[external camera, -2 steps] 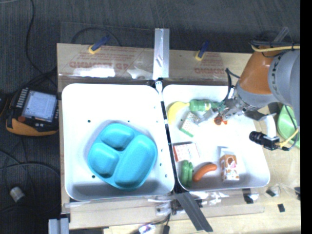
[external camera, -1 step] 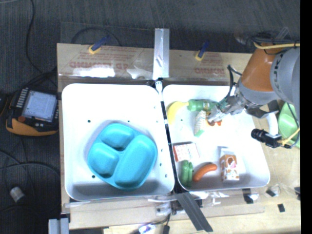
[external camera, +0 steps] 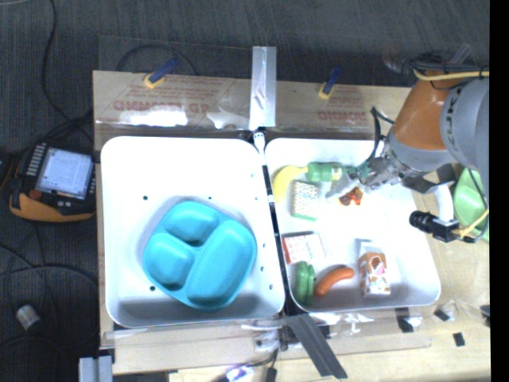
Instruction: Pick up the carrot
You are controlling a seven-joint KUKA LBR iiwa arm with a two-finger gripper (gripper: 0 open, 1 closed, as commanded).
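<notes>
Orange carrot lying untouched near front wall of right bin, beside a green vegetable. Farther back, gripper low among other items, well apart from it; finger state impossible to tell. Reach and grasp not yet done.

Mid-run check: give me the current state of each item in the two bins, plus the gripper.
carrot: lying flat near the right bin's front edge, untouched.
green vegetable: lying just left of the carrot.
small carton: right of the carrot, lying down.
red-and-white packet: flat, behind the carrot.
green bottle: on its side.
blue divided tray: upright in the left bin.
gripper: low at the right bin's back, beside the bottle.
</notes>
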